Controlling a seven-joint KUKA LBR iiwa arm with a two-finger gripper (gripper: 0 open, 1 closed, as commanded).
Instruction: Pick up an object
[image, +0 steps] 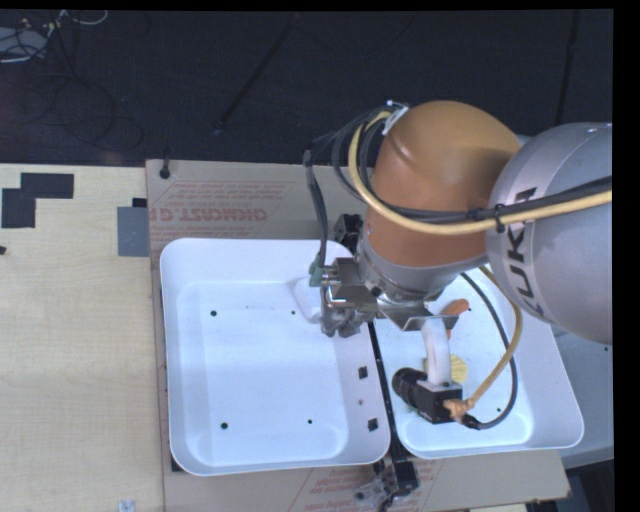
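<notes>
From my remote station: two shallow white plastic bins, left (255, 440) and right (545, 425), sit side by side on one flat brown cardboard sheet (230, 205). In the right bin I count two small items, partly hidden by the arm: a yellow piece (458, 368) and, farther back, an orange piece (456, 308). A black cable-fed unit (422, 393) hangs over that bin. In the left bin lies one small pale white object (304, 294), near the bin's right wall. The metal two-finger gripper (338, 318) is just beside it, to its right; I cannot tell whether they touch, nor how the gripper is set. Above it rise the single grey arm's orange band (440, 190) and the letters "KU" (520, 262). The sheet's red print is upside down and unreadable to me.
</notes>
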